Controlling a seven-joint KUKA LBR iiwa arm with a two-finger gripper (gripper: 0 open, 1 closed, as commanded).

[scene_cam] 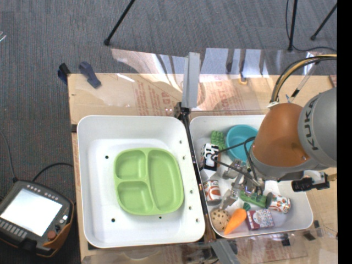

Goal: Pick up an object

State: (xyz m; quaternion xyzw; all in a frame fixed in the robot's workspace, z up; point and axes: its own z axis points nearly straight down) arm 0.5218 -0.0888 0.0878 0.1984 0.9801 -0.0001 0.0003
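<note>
Arm enters from the right of the frame, orange band over the right bin [306, 218]. Claw [240, 187] sits low in the middle of that bin, among the clutter; its metal fingers look slightly spread, but whether anything is between them cannot be told from this angle.

Objects in the right bin: teal bowl [240, 137] at upper centre, green block [217, 138] just left of it, black-and-white item [210, 155] below the block. A small red-and-white can [212, 191] lies just left of the claw. Cookie [219, 218] and carrot [235, 221] lie side by side at the bin's lower edge, a red box [259, 219] just right of the carrot. A second can [278, 204] lies on its side below the arm.

Left bin [93, 147] holds a green divided plate [148, 180], centred. Handheld controller [33, 213] on the floor, lower left of frame.
</note>
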